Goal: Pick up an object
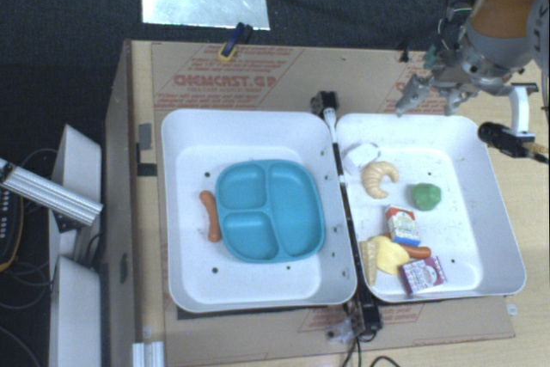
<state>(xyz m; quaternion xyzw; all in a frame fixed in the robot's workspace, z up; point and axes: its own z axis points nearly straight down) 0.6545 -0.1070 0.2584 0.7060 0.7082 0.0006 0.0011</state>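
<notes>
**binwatcher:** ok where's everything right now? start from the front.

**me:** Nearest edge of the right bin (494, 185): a red-and-white packet (422, 275), a yellow piece (387, 255) just behind it touching a little sausage (416, 252), then a small carton (401, 225). Mid bin there's a green ball (425, 195) sitting apart from the rest, and a croissant (379, 177) with a white lump (359, 154) just behind it. Left bin (185, 185) has a blue tray (268, 210) and a hot dog (210, 215) beside it. My claw (430, 90) hangs past the far rim of the right bin, over the bench (284, 73), holding nothing. Fingers look spread a bit, pointing down.

**binwatcher:** so what do you go for?

**me:** Probably the green ball. It's closest to me and has bare floor all round, so both fingers can drop beside it without bumping neighbours. I'd centre over it, come straight down, then close.

**binwatcher:** and the front pile?

**me:** Too crowded, stuff is touching. A finger would likely land on the carton or shove the sausage. The packet also sits close to the near wall.

**binwatcher:** room to move?

**me:** Need to clear the far rim going in. The divider side is tight near the croissant; the right half is open.
</notes>
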